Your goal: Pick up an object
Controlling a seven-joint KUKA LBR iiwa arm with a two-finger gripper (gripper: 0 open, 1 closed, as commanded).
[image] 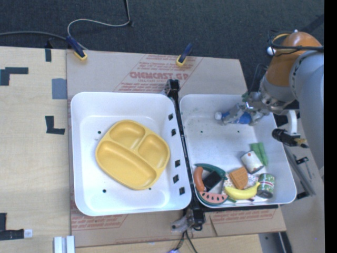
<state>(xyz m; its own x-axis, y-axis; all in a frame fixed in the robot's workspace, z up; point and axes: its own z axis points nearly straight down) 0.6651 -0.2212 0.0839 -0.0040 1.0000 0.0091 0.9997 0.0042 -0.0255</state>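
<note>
A grey robot arm with an orange band (292,62) reaches in from the right over the right-hand shallow white bin (210,136), its two-finger gripper (238,115) low near the bin's upper part; whether the gripper is spread or pressed together cannot be told. A small blue object (244,118) lies just at it. Toy foods crowd the bin's lower corner: a yellow plastic banana (241,193), a watermelon slice (211,197), a small green-labelled can (266,185). The left-hand white bin (84,141) holds a yellow divided plastic plate (132,153).
</note>
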